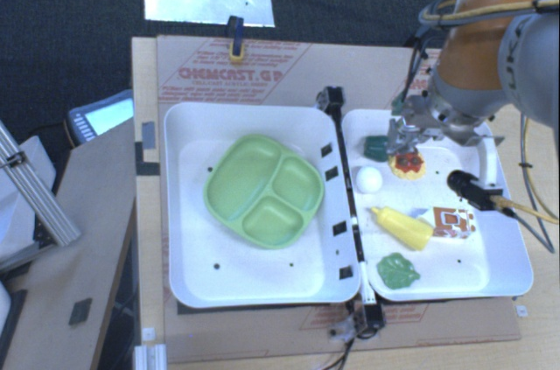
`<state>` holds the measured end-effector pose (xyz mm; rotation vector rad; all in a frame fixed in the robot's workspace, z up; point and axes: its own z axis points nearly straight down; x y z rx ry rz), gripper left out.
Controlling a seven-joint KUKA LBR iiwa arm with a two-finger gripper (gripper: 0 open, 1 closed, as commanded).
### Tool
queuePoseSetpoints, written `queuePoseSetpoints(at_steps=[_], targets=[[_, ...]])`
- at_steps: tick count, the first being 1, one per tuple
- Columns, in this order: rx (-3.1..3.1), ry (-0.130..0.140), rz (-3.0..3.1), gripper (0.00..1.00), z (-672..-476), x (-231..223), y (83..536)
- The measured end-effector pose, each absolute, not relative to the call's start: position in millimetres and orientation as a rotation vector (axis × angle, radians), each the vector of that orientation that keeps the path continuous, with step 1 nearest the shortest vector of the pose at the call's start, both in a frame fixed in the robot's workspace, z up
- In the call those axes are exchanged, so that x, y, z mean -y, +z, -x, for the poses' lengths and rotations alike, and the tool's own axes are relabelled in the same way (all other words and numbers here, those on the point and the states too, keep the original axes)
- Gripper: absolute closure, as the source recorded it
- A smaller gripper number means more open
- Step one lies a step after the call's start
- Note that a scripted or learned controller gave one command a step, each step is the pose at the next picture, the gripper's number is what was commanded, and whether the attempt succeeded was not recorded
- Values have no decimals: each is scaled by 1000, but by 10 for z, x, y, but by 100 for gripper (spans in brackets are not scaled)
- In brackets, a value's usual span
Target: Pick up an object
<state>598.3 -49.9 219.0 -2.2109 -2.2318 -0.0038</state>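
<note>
My pincer (404, 143) hangs directly over the small red-and-yellow round toy (408, 165) in the right white bin (512, 259) (far end); finger state: cannot tell. Descent is straight down.

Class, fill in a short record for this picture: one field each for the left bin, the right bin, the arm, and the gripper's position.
left bin: white, holds a green divided plate
right bin: white, holds a white ball, a yellow bottle, a green leaf, a red and yellow toy, a dark green item, a small printed packet
arm: grey with an orange band, reaching in from the right
gripper position: gripper low over the red and yellow toy, at the far end of the right bin
</note>
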Motion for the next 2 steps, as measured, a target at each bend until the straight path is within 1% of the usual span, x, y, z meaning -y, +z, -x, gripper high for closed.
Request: queuePoseSetpoints(at_steps=[1, 2], targets=[[2232, -4, 2209, 100, -6002, -105, 2119], [2234, -6, 2209, 100, -6053, -741, 2174]])
